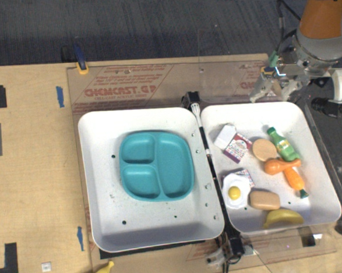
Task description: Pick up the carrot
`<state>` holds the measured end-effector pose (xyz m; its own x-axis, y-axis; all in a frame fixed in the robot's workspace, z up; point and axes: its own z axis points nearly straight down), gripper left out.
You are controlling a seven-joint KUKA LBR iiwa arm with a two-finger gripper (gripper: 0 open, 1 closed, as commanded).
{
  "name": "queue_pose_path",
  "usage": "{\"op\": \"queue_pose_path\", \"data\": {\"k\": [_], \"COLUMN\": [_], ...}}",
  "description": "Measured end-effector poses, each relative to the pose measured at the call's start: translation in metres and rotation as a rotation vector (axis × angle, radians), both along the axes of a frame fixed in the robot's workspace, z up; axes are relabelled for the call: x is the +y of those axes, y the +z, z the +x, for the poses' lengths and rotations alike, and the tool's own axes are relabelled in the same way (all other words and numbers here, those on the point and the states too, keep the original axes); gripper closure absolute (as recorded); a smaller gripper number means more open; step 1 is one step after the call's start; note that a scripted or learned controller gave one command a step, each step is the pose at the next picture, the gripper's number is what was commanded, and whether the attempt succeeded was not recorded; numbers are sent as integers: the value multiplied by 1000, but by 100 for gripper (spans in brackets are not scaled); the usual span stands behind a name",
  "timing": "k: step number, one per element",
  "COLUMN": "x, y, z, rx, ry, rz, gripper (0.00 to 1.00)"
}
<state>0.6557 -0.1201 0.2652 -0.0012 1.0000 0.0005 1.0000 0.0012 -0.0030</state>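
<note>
Arm (321, 17): grey with an orange band, at the upper right corner, above the far edge of the right bin.
Claw (272, 85): hangs just beyond the right bin's far rim, over the worktop; its fingers look spread apart with nothing between them, though they are small and hard to read here.
Carrot (294, 178): lies in the right bin (321, 151) toward its right side, orange, slanted, its green end pointing to the near right; well apart from the claw.
Carrot's neighbours: a green bottle (283, 144) just above it, an orange round fruit (273, 166) touching its upper end.
Other items in right bin: a tan round piece (264, 150), a small purple-and-white carton (236, 146), a fried egg (235, 192), a bread roll (264, 200), a banana (283, 216) at the near rim.
Left bin (97, 167): holds a teal divided plate (157, 165) lying flat near its middle.
Worktop (33, 172): brown board with blue and black tape marks.
</note>
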Motion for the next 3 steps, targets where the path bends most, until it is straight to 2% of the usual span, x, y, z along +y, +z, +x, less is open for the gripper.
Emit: {"op": "queue_pose_path", "data": {"k": [1, 2, 3], "x": [-22, -50, -24], "y": [-105, -170, -176], "z": [-38, -86, -139], "rx": [6, -11, -15], "ry": [237, 237, 179], "rz": [2, -4, -5], "gripper": [0, 0, 0]}}
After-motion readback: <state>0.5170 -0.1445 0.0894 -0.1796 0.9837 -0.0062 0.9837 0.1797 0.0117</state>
